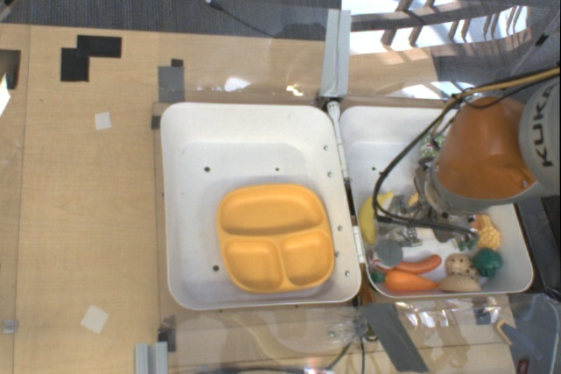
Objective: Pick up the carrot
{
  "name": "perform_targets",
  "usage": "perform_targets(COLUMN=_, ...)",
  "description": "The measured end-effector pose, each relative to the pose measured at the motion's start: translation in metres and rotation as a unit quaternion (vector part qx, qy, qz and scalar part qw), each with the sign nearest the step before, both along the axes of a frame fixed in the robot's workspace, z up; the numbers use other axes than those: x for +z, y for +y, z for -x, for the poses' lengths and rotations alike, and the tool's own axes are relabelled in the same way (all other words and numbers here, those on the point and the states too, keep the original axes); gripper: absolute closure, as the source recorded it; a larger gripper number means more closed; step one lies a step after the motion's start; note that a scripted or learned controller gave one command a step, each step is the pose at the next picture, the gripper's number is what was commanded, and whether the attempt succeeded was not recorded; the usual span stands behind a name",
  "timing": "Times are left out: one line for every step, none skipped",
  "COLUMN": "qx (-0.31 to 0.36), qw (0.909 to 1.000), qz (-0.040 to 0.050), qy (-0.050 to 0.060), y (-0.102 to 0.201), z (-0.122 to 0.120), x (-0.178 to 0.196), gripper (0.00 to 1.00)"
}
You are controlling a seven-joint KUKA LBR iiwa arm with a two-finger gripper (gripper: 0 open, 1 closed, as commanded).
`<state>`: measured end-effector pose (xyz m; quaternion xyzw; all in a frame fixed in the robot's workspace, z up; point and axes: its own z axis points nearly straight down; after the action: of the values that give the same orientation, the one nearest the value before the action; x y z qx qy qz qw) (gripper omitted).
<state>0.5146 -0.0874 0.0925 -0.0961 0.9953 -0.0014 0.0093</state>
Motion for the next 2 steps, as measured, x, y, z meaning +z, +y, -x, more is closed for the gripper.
perform_targets(qx=0.065, qw=0.9978, qz=0.0005, qy=0.005, y=-0.010, z=0.013, x=0.011, gripper=1.00)
perform_targets(qx=0.079, qw=0.9969, qz=0.0012, qy=0.001, y=0.010, z=0.008, x=0.096, gripper=1.00)
